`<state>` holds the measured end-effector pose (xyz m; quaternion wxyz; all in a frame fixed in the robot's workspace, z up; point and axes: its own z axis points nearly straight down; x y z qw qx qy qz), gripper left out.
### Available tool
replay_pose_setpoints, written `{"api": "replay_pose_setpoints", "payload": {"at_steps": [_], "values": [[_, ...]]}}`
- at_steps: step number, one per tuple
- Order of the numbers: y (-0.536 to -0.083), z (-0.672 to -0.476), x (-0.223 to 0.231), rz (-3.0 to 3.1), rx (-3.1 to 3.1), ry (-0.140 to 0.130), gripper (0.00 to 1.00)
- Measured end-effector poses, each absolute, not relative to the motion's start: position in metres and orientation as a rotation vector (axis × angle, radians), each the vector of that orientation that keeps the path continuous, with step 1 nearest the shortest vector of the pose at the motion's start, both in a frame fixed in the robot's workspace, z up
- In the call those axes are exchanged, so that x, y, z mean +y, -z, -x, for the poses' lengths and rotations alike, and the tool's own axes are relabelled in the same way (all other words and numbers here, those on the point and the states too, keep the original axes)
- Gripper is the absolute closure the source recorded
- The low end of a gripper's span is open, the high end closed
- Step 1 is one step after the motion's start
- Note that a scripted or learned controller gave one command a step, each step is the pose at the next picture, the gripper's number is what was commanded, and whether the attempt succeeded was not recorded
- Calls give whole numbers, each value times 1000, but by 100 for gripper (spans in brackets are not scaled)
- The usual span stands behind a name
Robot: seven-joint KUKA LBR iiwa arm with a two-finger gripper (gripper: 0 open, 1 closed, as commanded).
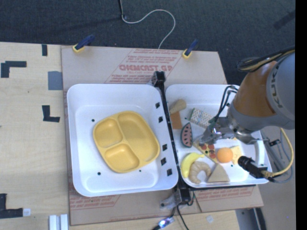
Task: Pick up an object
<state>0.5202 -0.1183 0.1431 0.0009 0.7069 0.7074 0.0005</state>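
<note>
White bins hold one yellow tray [126,141] at left; at right, one orange [224,155], banana [188,160] and watermelon slice [186,134], near the gripper [209,137], jaw state impossible to tell.

Grey KUKA arm [283,87] with orange band [254,97]
Black cables loop beside the wrist; a yellow cable [288,152] trails below.

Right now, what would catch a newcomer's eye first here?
The yellow divided tray lies alone in the left bin. In the right bin, toy foods crowd together: a watermelon slice, an orange, a banana. The pincer hangs just above them.
</note>
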Motion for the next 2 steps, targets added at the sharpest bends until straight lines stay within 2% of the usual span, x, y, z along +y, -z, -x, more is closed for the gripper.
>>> {"api": "replay_pose_setpoints", "payload": {"at_steps": [1, 2], "values": [[-195, -528, -110, -2217, 2223, -2, 100], [-226, -529, -110, -2218, 2222, -2, 100]]}}
